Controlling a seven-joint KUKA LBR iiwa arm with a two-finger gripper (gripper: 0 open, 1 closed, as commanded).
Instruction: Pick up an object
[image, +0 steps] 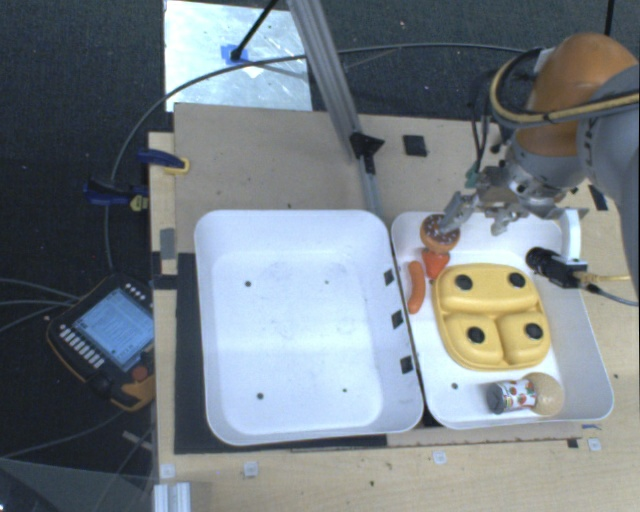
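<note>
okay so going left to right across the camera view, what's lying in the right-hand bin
Orange sausage-shaped toy → yellow four-hole block. Along the near edge: small can → tan ball. The donut-like piece at the far corner overlaps others, so I've skipped it.

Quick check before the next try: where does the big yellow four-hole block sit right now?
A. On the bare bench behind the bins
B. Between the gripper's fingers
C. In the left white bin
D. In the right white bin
D. The big yellow four-hole block lies flat on the floor of the right white bin, beside the orange sausage-shaped toy, apart from the gripper at the bin's far end.
</note>
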